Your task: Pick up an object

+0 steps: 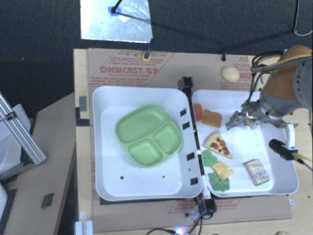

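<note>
Six items are lying in the right bin [281, 180]. Gripper [234, 121], aperture unreadable, is hovering at the bin's 12 o'clock, seemingly approaching; next move: descending onto bread [212, 118], at its 9 o'clock.

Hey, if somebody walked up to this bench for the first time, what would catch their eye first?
Probably the green divided plate, sitting alone in the left bin. Next, the toy food scattered in the right bin: a pizza slice near the middle, an orange piece toward the back left, a patterned block at front right. The gripper reaches in from the right, above the bin's back part.
</note>
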Tool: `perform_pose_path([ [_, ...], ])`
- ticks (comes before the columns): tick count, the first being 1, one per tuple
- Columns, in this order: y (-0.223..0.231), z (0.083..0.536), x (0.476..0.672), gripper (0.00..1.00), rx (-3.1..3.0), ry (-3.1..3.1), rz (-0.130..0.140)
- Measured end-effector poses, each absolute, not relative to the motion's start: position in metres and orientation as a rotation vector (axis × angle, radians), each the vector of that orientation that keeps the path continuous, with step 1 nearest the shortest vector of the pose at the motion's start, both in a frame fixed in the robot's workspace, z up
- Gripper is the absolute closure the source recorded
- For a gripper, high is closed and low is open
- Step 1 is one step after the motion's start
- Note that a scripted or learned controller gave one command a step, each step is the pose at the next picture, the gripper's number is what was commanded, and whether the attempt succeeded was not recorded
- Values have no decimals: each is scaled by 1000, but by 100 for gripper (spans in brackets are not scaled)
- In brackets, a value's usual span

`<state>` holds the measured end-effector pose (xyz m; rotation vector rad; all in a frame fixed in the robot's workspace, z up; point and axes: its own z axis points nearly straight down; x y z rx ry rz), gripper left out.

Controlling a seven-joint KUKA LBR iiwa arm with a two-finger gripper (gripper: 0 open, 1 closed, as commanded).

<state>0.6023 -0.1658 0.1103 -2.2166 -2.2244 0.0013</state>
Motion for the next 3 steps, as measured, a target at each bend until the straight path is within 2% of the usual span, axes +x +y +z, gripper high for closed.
perform_pose_path([
  [1,-165,83,603,0,-2218,-2225,1],
  [2,-166,96,604,100,-2220,-2229,-4],
  [3,-174,157,602,100,-2226,-2227,-6],
])
